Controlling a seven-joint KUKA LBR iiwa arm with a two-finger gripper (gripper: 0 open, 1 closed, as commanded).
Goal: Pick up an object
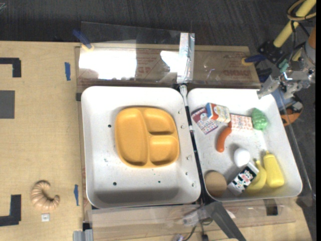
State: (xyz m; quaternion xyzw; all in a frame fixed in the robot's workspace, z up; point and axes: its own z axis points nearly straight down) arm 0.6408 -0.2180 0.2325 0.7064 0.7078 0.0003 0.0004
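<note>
The right bin holds several objects. Among them are a red and white carton, a purple and white packet, a pink patterned box, a green lumpy item, an orange carrot-like piece and a white egg shape. Nearer the front are a yellow bottle, a banana, a black and white carton and a brown ball. My gripper hangs over the bin's far right corner, above and right of the green item, with nothing visibly in it.
The left bin carries a yellow divided plate. A clear plastic sheet stands behind the bins. A croissant-like toy lies on the bench at the front left. Yellow cables hang at the upper right.
</note>
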